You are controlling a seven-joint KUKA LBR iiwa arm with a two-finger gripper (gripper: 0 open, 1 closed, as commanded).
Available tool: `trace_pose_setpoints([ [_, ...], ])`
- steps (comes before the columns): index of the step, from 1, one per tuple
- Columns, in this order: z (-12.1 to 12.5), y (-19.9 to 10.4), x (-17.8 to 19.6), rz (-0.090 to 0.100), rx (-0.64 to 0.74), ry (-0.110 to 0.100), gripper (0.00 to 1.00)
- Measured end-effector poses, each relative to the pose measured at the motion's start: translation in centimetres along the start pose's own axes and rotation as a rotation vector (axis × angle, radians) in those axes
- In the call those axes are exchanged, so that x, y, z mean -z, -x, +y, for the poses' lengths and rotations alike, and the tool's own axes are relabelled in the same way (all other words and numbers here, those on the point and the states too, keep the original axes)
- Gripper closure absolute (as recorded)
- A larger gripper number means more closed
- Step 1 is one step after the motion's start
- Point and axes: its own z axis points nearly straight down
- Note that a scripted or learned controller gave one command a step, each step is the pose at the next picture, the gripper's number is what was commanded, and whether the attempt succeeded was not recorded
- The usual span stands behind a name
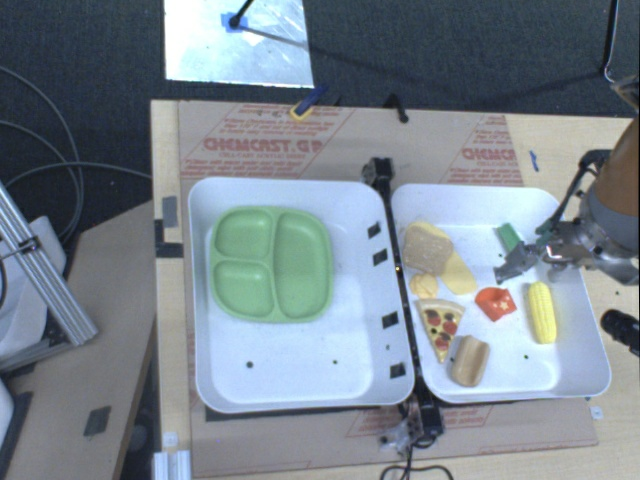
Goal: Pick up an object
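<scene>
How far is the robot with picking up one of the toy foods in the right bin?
Done: the hand has reached the right bin and sits low beside the red pepper and the corn. In hand: nothing shows between its fingers. Left: grasping and lifting. The corn, pepper, pizza slice, bread and the rest lie in the bin.

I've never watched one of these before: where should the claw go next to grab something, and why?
Probably a short drop down and a little toward the red piece. The gripper sits just above it in the right bin, nothing shows between its fingers, and that piece lies apart from the corn and the pizza slice, so it looks like the easiest one to close on.
</scene>
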Motion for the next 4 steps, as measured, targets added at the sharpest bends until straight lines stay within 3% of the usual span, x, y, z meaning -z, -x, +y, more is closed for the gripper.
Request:
trace_pose_setpoints([
  [1, -2.5, -4.1, -11.7, 0.005, 0.0, -0.013, 0.0],
  [2, -0.8, -9.9, 7.8, 0.001, 0.008, 0.02, 0.0],
  [3, -3.5, -8.8, -4.5, 0.001, -0.004, -0.012, 0.0],
  [4, -3.5, -5.8, -13.0, 0.0, -0.006, -0.007, 0.0],
])
